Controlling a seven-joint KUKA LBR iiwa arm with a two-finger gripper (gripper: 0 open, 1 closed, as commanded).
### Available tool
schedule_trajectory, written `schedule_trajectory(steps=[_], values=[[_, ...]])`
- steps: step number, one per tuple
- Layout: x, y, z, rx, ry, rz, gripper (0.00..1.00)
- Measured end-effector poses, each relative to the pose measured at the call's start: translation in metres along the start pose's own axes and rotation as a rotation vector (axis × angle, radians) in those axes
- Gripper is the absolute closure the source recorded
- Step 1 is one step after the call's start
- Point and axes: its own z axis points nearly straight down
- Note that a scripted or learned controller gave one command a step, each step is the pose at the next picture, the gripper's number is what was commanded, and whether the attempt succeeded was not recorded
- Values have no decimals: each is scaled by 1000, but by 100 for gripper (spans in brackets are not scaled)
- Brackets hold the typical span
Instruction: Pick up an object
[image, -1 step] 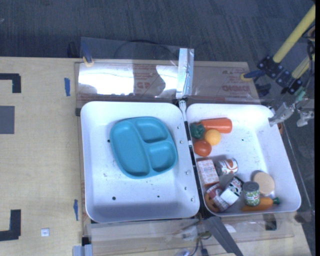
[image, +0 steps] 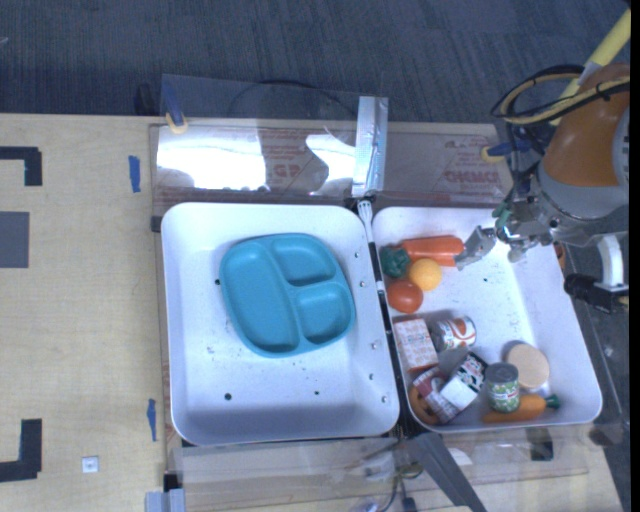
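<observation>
Orange and close, the carrot (image: 432, 246) lies just beside the gripper (image: 487, 243) in the right bin (image: 560, 330); I cannot tell how the fingers stand. I'd drop straight onto it, keeping off the yellow fruit (image: 426, 274) beyond.

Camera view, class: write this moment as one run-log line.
arm: over right white bin | tool: beside long orange carrot, nothing seen held | blue divided plastic tray: in left white bin
</observation>
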Motion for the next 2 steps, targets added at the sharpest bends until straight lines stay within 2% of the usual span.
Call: schedule_trajectory(steps=[1, 2], values=[[-9, 56, 60, -33, -9, -45, 0], [-2, 57, 65, -40, -14, -38, 0]])
